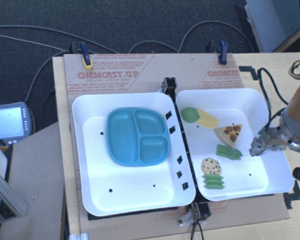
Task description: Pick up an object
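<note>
Nothing is picked yet. The gripper (256, 150) hangs by the right bin's (253, 184) right edge, beside the green piece (228, 152). Its jaws look empty, possibly narrow; I cannot tell.

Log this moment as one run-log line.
gripper: low over right bin, right side | holding: nothing seen | nearest: green piece | left bin: blue tray

Smooth, slightly glossy white plastic is being shown by both bins (91, 145), and matt blue plastic by the divided tray (138, 136). Brown, matt printed cardboard (112, 74) is being seen beneath, held by blue clamps (86, 55).
</note>
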Motion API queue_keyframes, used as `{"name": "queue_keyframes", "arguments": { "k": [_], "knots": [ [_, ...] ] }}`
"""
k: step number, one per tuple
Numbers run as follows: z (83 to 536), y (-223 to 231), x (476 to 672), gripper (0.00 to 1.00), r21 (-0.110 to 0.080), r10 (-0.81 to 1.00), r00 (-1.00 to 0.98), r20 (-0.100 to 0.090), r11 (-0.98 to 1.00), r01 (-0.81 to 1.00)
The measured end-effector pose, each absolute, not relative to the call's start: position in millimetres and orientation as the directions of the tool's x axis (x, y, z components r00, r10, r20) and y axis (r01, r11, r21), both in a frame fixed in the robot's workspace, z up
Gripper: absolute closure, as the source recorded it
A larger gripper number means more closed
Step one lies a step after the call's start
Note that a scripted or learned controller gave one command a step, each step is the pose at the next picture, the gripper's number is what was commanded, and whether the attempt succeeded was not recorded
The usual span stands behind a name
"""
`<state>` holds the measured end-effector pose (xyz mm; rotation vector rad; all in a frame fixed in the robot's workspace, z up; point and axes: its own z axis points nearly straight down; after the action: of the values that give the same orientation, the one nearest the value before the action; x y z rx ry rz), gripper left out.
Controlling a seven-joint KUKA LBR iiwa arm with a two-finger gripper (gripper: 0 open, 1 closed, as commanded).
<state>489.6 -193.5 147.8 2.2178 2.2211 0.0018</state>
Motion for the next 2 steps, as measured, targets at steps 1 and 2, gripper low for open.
{"name": "queue_keyframes", "arguments": {
  "k": [1, 2],
  "knots": [
    [191, -193, 492.3, 1.00, 0.004, 1.000, -0.002, -0.002, 0.002, 1.000],
    [245, -203, 495.4, 1.00, 0.003, 1.000, -0.001, -0.002, 0.001, 1.000]
  ]
}}
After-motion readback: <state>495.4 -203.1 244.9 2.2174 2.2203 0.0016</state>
